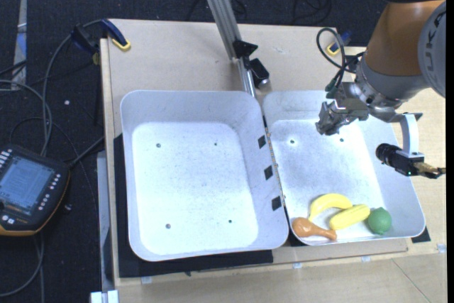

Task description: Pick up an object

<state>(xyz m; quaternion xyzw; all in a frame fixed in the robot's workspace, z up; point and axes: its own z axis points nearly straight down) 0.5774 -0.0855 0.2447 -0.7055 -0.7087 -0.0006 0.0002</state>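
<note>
The bananas (339,210), a green ball (379,221) and an orange piece (312,228) lie bunched in the near corner of the right bin (333,160), likely slid against its sloping wall. The gripper (330,121) hangs over the bin's far end, well apart from them, holding nothing. The left bin (191,167) sits alongside.

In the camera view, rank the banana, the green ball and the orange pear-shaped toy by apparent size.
1. banana
2. orange pear-shaped toy
3. green ball
The last two look close, so their order is unsure.
</note>
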